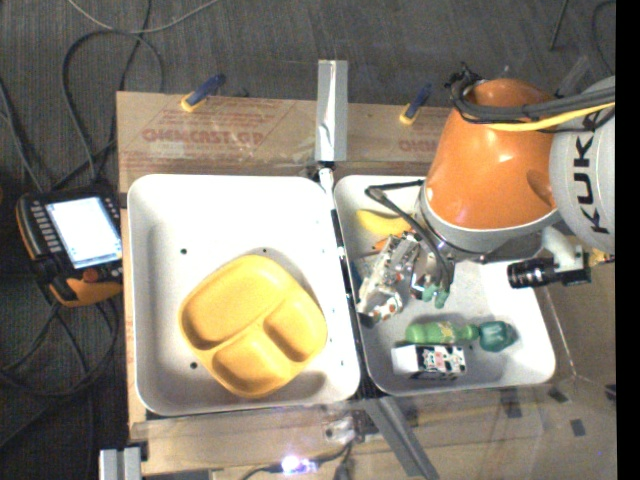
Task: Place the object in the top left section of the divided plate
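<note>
A yellow divided plate (254, 333) lay in the left bin (150, 208), turned at an angle, with three sections and nothing in any of them. The arm (495, 163) reached in from the right, its orange band over the upper part of the right bin (540, 363), and the gripper (395, 278) hung low over that bin's left side, near the wall between the two bins. Whether it was open or shut could not be told, since its tip was lost among metal parts and wires. Just below the gripper lay a green bottle (460, 332) on its side, its cap end pointing right, and beside it toward the bin's front edge sat a small white box (430, 360) with dark and red printing. A yellow thing (385, 223) showed behind the gripper near the bin's far wall, partly hidden by the arm. Which of these was the object to be placed could not be told; all of them were in the right bin, well apart from the plate. Left of the tabletop (230, 133) a handheld control pad (75, 238) with a lit screen rested on the floor.
</note>
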